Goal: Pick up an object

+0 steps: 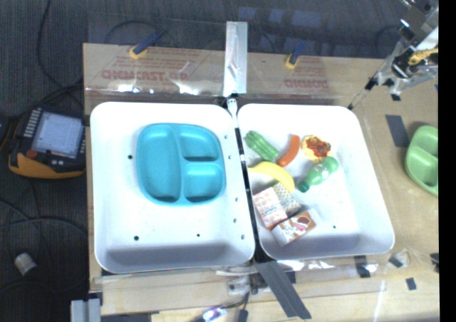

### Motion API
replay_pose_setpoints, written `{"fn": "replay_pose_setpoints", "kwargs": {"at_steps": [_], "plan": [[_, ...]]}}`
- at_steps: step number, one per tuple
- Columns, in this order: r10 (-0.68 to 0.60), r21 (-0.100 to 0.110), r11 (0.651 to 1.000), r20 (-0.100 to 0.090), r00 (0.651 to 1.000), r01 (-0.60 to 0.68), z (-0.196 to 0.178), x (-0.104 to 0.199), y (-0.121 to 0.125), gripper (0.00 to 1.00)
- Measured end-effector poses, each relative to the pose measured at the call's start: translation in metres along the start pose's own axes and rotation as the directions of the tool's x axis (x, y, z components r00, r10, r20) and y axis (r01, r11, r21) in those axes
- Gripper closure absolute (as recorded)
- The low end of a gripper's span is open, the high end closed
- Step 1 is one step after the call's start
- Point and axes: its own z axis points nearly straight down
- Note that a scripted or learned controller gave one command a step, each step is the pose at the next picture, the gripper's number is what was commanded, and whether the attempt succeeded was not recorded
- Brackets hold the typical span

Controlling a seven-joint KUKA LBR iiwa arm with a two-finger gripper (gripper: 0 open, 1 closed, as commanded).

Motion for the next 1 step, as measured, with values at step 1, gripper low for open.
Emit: {"fn": "replay_pose_setpoints", "kwargs": {"at_steps": [1], "plan": [[-0.033,0.002,0.999,-0.001,0.999,0.033,-0.0168,0.1084,-0.145,1.0]]}}
